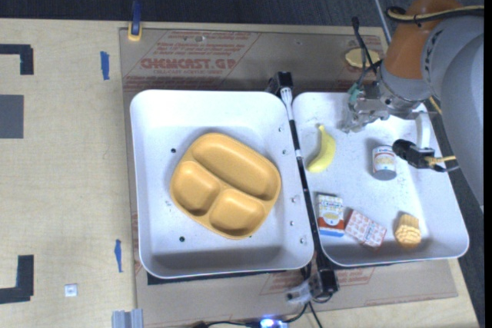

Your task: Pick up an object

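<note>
Evidently the gripper (355, 120) is hanging low over the far left corner of the right bin (434, 200). I cannot tell from this slant whether it is open or closed, so I am not counting anything as held.

The banana (323, 150) is lying just beside it, toward the near side along the bin's left wall, and a small can (383, 162) is standing near it on the other side. Further out, a red-and-white carton (330, 213), a red patterned packet (364, 228) and a corn cob (407, 230) are sitting along the bin's near edge. The left bin (154, 134) is holding a yellow divided tray (224, 184).

The arm appears to be approaching and choosing a target, with the pick not yet made. The next move is calling for centring over one object, probably the banana, bridging its narrow width, descending, clamping and lifting.
</note>
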Robot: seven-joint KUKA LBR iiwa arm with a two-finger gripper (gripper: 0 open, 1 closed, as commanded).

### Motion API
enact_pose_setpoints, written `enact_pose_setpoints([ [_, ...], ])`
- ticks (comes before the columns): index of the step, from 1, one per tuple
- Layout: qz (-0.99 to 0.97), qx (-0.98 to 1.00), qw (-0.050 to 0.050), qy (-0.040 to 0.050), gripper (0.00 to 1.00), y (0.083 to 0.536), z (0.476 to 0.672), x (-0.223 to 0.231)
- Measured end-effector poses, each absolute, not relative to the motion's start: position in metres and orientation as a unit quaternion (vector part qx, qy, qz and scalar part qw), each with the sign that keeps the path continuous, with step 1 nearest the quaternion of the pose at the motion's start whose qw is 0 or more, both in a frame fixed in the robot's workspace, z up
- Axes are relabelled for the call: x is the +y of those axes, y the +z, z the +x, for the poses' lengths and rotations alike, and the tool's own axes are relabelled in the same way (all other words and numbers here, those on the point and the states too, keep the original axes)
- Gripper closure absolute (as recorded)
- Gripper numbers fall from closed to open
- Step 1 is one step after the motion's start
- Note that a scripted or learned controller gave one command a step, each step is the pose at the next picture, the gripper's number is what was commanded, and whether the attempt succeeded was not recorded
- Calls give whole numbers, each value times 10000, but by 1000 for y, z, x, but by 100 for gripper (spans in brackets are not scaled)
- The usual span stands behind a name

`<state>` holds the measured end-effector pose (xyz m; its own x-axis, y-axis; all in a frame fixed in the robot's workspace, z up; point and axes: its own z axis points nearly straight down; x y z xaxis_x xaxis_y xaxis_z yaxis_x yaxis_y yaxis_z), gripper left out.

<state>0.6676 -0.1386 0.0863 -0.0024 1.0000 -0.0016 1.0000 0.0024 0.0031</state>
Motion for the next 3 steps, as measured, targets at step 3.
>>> enact_pose_setpoints([
  [3,7071,7071,0,7,0,86,493,-113],
])
